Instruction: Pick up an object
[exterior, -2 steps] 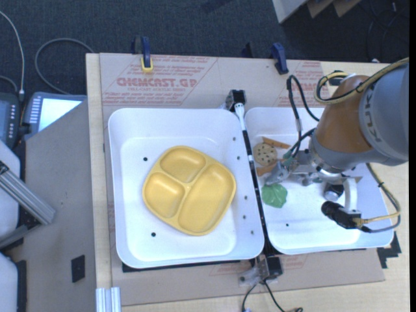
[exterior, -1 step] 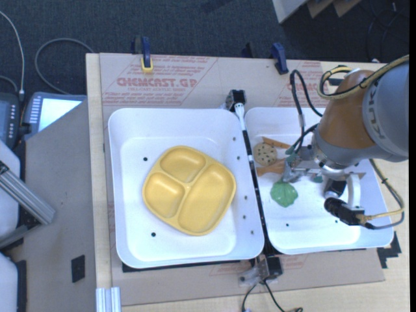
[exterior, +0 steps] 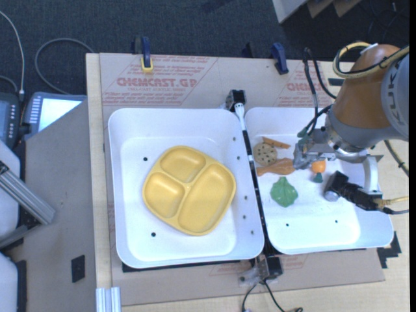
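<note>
Cardboard-topped bench (exterior: 195, 70) sitting over dark carpet (exterior: 97, 12). Left bin (exterior: 123, 194) carrying a yellow divided plate (exterior: 189, 190). Right bin (exterior: 325, 233) holding cookie (exterior: 263, 152), green leafy piece (exterior: 283, 192), small orange object (exterior: 318, 166). Gripper (exterior: 311, 156) hovering just beside the orange object; its grip state cannot be told.
</note>
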Tool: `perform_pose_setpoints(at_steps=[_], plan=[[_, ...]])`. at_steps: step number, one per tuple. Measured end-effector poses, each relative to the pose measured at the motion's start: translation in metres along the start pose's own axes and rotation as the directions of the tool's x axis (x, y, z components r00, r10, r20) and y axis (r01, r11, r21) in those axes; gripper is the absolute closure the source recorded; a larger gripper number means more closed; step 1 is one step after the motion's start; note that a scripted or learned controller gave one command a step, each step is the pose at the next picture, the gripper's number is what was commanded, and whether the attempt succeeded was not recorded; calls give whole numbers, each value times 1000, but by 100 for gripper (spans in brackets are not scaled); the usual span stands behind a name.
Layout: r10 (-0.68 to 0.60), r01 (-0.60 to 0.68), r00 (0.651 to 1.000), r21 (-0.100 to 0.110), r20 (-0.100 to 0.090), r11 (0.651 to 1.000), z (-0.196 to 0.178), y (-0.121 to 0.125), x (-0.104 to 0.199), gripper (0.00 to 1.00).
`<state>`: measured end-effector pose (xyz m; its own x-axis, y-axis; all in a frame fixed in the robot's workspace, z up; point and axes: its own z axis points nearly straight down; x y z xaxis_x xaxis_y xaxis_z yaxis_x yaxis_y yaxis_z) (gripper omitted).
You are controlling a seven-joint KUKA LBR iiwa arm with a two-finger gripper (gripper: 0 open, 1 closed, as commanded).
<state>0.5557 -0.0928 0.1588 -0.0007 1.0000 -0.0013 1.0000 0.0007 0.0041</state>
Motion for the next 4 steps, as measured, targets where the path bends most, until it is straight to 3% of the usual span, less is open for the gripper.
perform_pose_setpoints(at_steps=[2,3,4], plan=[[-1,1,1000,-3,1,1000,-126,4,1,100],[-5,5,1000,6,-3,1000,-102,25,52,100],[-5,5,1000,0,-2,1000,-100,45,102,100]])
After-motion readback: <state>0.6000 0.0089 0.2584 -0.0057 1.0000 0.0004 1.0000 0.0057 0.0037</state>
